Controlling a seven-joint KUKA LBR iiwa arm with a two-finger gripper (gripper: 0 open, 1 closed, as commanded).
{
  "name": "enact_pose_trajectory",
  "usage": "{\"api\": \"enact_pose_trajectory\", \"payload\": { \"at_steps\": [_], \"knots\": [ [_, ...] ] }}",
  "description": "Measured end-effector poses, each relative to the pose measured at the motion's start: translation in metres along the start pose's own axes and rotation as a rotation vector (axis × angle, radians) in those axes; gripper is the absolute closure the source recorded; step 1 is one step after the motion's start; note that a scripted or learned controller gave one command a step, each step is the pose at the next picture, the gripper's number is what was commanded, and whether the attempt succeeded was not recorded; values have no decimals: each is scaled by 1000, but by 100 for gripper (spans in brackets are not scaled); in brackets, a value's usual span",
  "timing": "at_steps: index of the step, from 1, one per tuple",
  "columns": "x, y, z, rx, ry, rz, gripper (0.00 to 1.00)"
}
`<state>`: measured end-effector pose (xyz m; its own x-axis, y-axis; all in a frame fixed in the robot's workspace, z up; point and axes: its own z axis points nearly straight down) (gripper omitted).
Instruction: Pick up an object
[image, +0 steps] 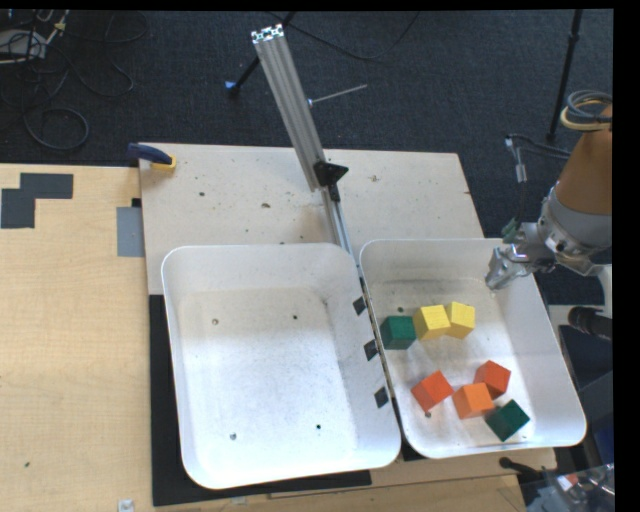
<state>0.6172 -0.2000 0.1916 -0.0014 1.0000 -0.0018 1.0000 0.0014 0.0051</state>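
My gripper (503, 268) hangs over the far right corner of the right bin (560, 385), by its rim. I cannot tell how it is set from this angle, and nothing shows in its grasp. No writing or label can be read on it, on the bins or on the blocks.

The blocks all lie below and left of me in this same bin, apart from my hand. Nearest is a row of three: two yellow cubes (447, 320) touching each other, then a dark green cube (398, 331) just beside them on the left (close to the wall between the bins). Further toward the near edge sits a second cluster: three orange cubes (470, 389), one a little apart to the left, and another green cube (508, 420) at the bin's near right corner. They are small, plain, solid-coloured cubes.

The left bin (190, 300) stands alongside, its floor speckled with dark marks. A slanted aluminium bar (293, 105) rises behind the bins.
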Motion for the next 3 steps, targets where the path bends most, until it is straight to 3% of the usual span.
{"api": "enact_pose_trajectory", "payload": {
  "at_steps": [2,3],
  "knots": [
    [-7,4,-84,2,1,-2,100],
    [42,-20,-70,10,5,-3,100]
  ]
}}
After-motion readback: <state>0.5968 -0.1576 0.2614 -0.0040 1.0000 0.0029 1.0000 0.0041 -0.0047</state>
